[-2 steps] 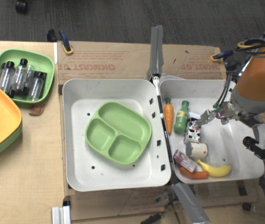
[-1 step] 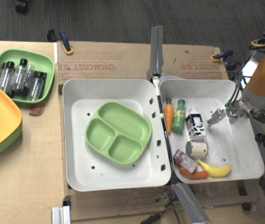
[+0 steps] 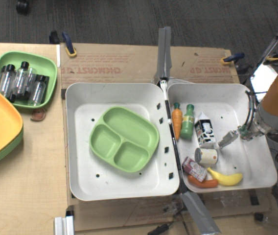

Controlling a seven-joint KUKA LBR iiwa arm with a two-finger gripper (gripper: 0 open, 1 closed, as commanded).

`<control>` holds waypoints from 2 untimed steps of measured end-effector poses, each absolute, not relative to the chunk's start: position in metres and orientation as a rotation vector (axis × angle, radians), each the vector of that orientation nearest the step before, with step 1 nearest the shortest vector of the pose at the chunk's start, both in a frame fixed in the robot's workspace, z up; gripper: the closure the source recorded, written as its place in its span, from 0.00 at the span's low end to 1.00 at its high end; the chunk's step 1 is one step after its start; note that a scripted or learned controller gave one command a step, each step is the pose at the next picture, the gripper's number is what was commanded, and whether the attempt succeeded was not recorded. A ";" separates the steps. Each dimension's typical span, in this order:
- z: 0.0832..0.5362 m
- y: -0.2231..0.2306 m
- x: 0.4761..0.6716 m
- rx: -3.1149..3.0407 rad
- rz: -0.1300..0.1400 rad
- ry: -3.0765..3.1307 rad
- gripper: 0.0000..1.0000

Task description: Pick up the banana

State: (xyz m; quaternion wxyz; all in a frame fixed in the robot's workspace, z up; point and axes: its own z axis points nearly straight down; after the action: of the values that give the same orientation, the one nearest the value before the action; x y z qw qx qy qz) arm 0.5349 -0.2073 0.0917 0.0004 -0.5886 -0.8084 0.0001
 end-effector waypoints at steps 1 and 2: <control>0.101 -0.208 0.535 -1.858 -0.001 -2.534 1.00; 0.091 -0.191 0.507 -1.848 0.001 -2.539 1.00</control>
State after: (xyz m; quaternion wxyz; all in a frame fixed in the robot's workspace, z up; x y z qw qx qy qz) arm 0.5074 -0.1907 0.0909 0.0009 -0.5884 -0.8085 0.0003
